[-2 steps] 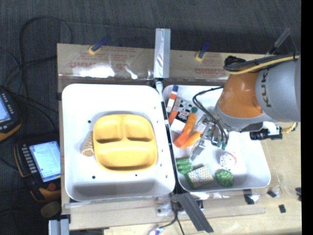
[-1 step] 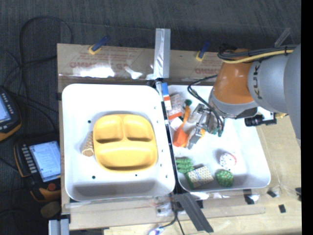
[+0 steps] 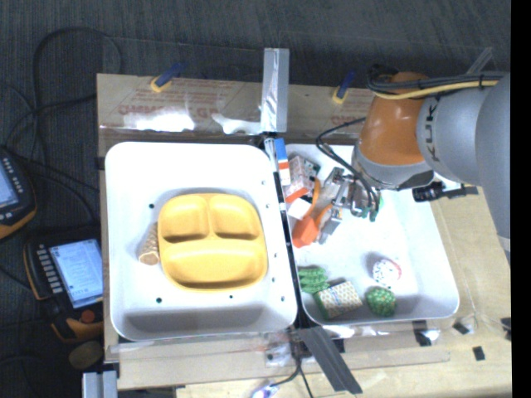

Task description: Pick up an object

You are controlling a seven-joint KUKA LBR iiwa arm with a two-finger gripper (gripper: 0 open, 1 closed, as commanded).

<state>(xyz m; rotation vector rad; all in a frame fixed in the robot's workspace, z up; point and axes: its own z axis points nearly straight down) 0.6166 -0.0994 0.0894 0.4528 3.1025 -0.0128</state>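
Claw: my claw (image 3: 330,207) hangs low in the right bin (image 3: 419,247), up against the divider wall that this bin shares with the left one. I cannot tell its state; the metal parts blur together at this slant.

Orange piece: an orange object (image 3: 304,227) lies just under and divider-side of my claw, touching or nearly touching it. It looks like the nearest candidate, but I cannot see it held.

Clutter by the divider: a white and orange packet (image 3: 290,177) sits against the divider just beyond my claw, toward the far end.

Risk, crowding: I judge the chief danger to be closing on the orange piece together with the packet or the bin wall, which would leave a weak, skewed grip.

Risk, pushing: if I come down off-centre, I may only shove the orange piece along the divider.

Other candidates: a green item (image 3: 312,279) lies by the divider at the near end, a patterned block (image 3: 340,297) just beside it, a green ball (image 3: 381,301) further from the divider, and a white and red ball (image 3: 386,270) above that. The round ones would likely roll from a glancing touch.

Left bin: a yellow tray (image 3: 212,239) across the divider has a cone-shaped piece (image 3: 149,244) on its far side.
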